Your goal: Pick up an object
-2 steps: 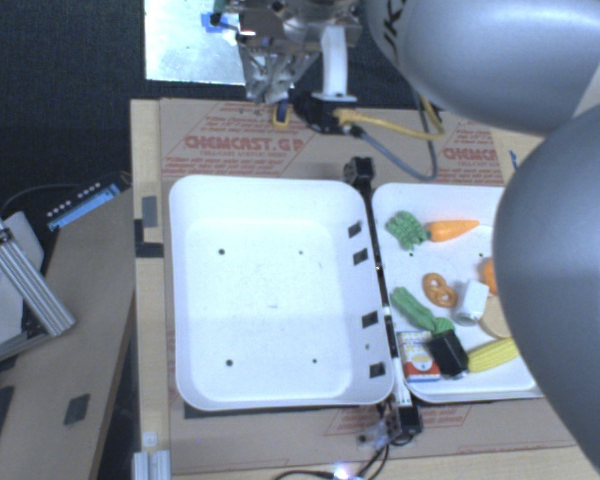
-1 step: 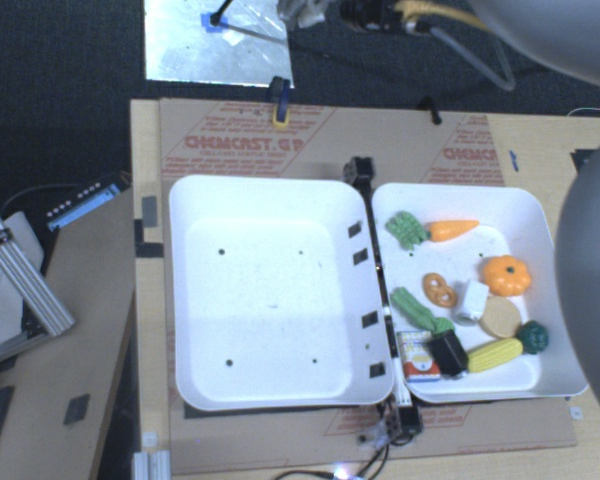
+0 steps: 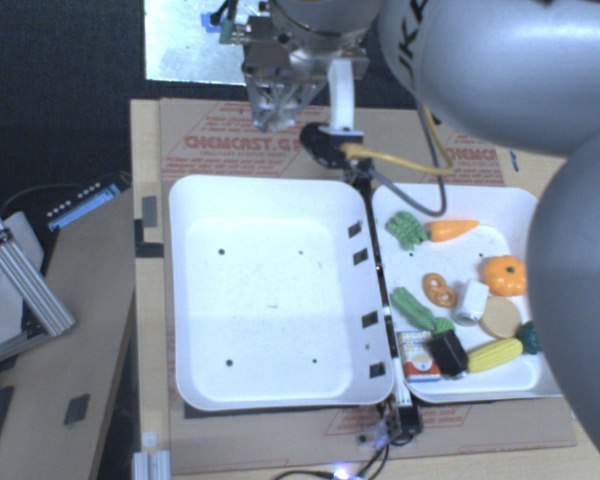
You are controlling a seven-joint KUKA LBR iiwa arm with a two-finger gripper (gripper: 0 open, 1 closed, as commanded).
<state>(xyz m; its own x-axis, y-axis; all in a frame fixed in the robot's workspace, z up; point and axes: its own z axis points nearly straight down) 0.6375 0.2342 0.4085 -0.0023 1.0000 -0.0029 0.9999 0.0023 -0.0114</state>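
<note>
Plenty of light plastic toy food in the right bin point(image 3: 525, 208); we'd pinch the stiff carrot point(image 3: 452, 230) mid-body. Gripper point(image 3: 276, 108) probably empty, spread we can't tell.

White bins point(image 3: 265, 393); below-right of the gripper point(image 3: 276, 118): orange carrot point(image 3: 452, 230), yellow corn point(image 3: 493, 354), orange pumpkin point(image 3: 504, 274), green pepper point(image 3: 417, 310).

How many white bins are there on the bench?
2. The left bin lies in the middle of the bench. The right bin sits beside it and holds toy food; the grey arm covers part of it.
</note>
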